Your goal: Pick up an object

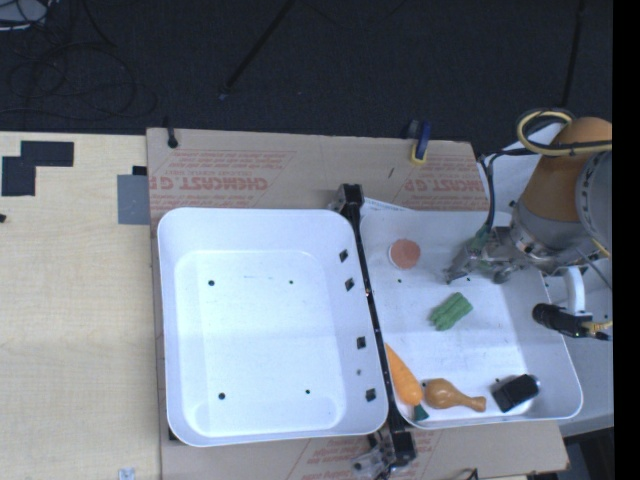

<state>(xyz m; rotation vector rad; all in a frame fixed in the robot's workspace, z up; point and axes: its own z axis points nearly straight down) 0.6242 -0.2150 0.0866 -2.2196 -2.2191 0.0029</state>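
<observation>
Watching from my console, I see the gripper (478, 264) low over the right bin (560, 388), its fingers spread with nothing between them. From the green ridged object (451, 311), the gripper sits just up-right, the pink disc (405, 254) up-left, the orange carrot (402, 373), gourd-shaped toy (453, 397) and black block (515, 392) below.

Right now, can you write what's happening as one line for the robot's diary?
gripper over right bin, far side | holding nothing seen | green toy close by | pink disc, carrot, gourd, black block untouched
</observation>
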